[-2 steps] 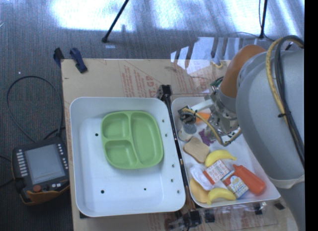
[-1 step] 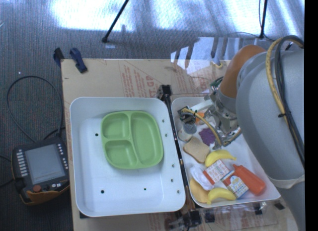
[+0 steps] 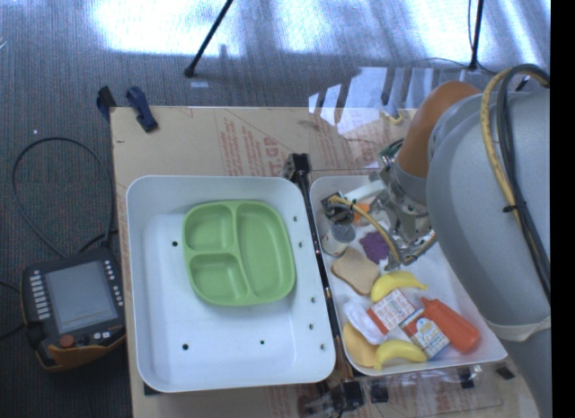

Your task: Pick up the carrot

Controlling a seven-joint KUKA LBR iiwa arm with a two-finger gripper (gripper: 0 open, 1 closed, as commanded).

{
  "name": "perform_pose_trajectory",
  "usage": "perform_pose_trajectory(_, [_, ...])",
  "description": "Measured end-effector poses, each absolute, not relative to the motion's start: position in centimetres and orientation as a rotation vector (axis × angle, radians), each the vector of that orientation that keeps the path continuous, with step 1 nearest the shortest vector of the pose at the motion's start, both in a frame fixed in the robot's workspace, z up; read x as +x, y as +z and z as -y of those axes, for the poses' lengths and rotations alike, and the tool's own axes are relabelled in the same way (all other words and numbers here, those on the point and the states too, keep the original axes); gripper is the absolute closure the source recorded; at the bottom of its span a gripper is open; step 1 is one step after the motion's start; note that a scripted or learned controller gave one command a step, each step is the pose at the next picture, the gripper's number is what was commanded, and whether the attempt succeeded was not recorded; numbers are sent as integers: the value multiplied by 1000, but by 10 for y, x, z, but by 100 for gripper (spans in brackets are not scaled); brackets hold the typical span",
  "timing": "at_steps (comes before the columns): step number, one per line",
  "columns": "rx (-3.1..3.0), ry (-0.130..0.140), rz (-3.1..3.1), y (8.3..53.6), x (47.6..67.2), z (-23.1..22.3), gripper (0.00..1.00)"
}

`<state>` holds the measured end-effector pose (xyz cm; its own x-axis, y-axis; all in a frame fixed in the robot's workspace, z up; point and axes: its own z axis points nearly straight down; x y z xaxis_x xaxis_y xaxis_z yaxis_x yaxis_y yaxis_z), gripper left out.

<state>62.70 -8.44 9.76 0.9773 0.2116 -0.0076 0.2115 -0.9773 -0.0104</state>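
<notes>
The grey arm (image 3: 490, 200) reached in from the right and hung over the right bin (image 3: 481, 331), its orange band (image 3: 431, 124) showing above the wrist. The hand (image 3: 395, 223) sat low over the upper part of that bin, in a tangle of cables and metal parts, and whether it was open or closed could not be told, nor whether it had hold of anything. A thin orange piece (image 3: 364, 212) lay just left of the hand near the bin's upper left corner; it may have been the carrot, but it was too small and too crowded to be sure. Below the hand lay a purple item (image 3: 372, 245), then a slice of bread (image 3: 356, 270) toward the bin's left wall. A yellow banana (image 3: 395, 283) lay beside the bread, and a second banana (image 3: 400, 351) lay near the bin's front edge. An orange bottle (image 3: 454, 324) lay on its side at the lower right, touching a small white packet (image 3: 393, 311) with a red label. The left bin (image 3: 162, 353) held a green divided plate (image 3: 239, 252), upright and set toward its upper middle. Both bins stood side by side on the brown tabletop (image 3: 234, 142), touching along their inner edges. A handheld control pendant (image 3: 74, 301) lay on the carpeted floor to the left.
</notes>
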Motion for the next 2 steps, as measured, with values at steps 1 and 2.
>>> perform_pose_trajectory(1, [-3114, 14, 333, 98, 627, 84, 0])
perform_pose_trajectory(2, [-3114, 14, 333, 98, 627, 84, 0])
